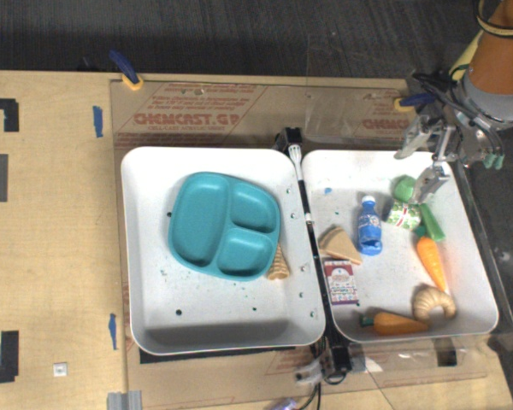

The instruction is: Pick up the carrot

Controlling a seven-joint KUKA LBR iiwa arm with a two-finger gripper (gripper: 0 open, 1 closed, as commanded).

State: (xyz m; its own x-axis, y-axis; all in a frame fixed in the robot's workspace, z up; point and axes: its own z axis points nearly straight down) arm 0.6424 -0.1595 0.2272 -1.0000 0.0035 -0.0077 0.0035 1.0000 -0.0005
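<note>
Orange carrot (432, 263): near right bin's (483, 310) right edge, probably light, stiff, smooth plastic.
Hold: across its thicker upper half.
Claw (433, 171): cannot tell whether clenched.

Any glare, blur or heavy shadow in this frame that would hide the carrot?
Camera view: even overhead light, soft shadows; mild sheen on the white plastic right bin; the orange tapered carrot reads sharp; the grey metal gripper above it looks slightly soft.
</note>
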